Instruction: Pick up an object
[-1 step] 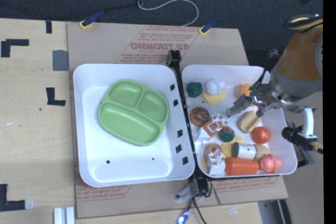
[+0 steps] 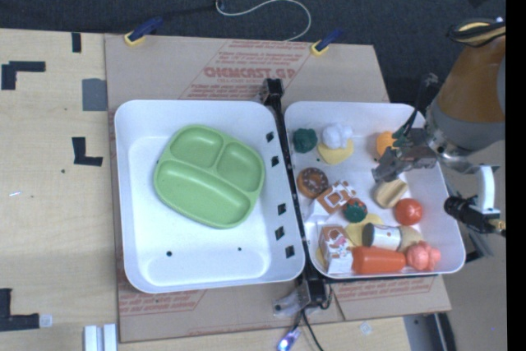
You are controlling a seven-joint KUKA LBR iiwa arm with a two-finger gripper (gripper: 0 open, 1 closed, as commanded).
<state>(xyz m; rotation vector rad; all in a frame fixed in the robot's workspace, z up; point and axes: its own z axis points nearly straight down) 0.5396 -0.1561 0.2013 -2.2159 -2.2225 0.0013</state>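
Your gripper [image 2: 393, 167] hangs low over the right bin [image 2: 362, 108], at its right side, just above a pale tan, bun-like toy [image 2: 389, 193] that lies between an orange piece [image 2: 384, 143] on the far side and a red tomato-like ball [image 2: 408, 211] on the near side. Whether it is open or closed you cannot tell from this slant, and nothing is visibly held. The tan toy looks light, stiff and smooth, probably hollow plastic; you would do best to pinch it across its narrow width, as the rounded skin may slip. The same bin also holds a dark green piece [image 2: 304, 140], a white-and-yellow toy [image 2: 335, 142], a brown doughnut [image 2: 312, 182] and a long orange carrot [image 2: 379, 260]. The left bin [image 2: 131, 201] holds a green divided plate [image 2: 209, 175].
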